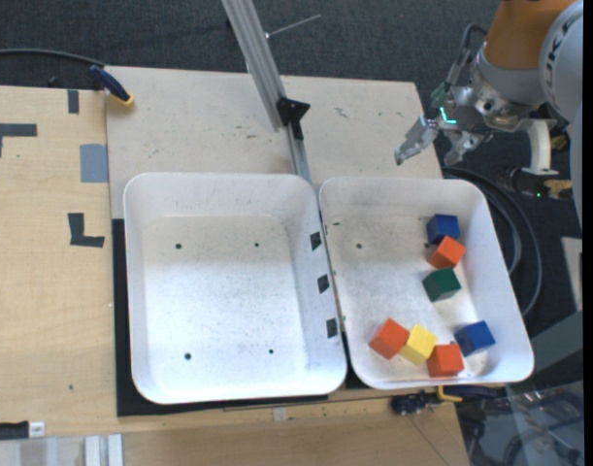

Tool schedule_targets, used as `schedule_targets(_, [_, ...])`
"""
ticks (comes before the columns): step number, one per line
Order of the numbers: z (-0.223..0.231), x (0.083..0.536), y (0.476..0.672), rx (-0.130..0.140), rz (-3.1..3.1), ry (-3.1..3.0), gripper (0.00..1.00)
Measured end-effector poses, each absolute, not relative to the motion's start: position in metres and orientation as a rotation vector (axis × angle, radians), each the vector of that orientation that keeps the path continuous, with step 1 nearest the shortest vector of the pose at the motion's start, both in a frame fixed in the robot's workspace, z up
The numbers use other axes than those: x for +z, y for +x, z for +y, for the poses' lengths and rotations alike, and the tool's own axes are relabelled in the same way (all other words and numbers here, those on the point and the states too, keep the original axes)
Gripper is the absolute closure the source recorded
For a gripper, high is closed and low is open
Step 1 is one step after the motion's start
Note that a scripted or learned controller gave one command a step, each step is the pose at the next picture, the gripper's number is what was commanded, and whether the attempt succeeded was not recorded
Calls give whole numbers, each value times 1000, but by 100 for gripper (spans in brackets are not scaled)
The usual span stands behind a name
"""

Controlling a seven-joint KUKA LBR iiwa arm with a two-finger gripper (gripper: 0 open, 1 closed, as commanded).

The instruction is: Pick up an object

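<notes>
Several small cubes lie in the right bin [374, 260]. A blue cube [444, 227], an orange cube [448, 251] and a green cube [441, 283] sit along its right side. Near its front edge lie an orange cube [388, 339], a yellow cube [419, 343], another orange cube [445, 359] and a blue cube [476, 337]. My gripper [435, 150] hangs above the bench just beyond the right bin's far rim. It is open, with nothing between its fingers.
The left bin [218, 289] stands beside the right one, sharing a middle wall. A slanted metal pole [262, 56] runs down to the bins' far junction. Black cables [524, 231] lie off the right bin's right side.
</notes>
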State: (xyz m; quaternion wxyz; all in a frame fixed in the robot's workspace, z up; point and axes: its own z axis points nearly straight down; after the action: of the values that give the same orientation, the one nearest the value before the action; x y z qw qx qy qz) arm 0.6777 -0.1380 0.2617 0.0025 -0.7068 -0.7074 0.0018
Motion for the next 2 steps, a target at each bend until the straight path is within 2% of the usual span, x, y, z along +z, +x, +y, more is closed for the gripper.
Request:
schedule_targets(1, [-138, 265, 678, 3, -2224, -2218, 0])
schedule_targets(2, [-135, 203, 670, 8, -2220, -2216, 0])
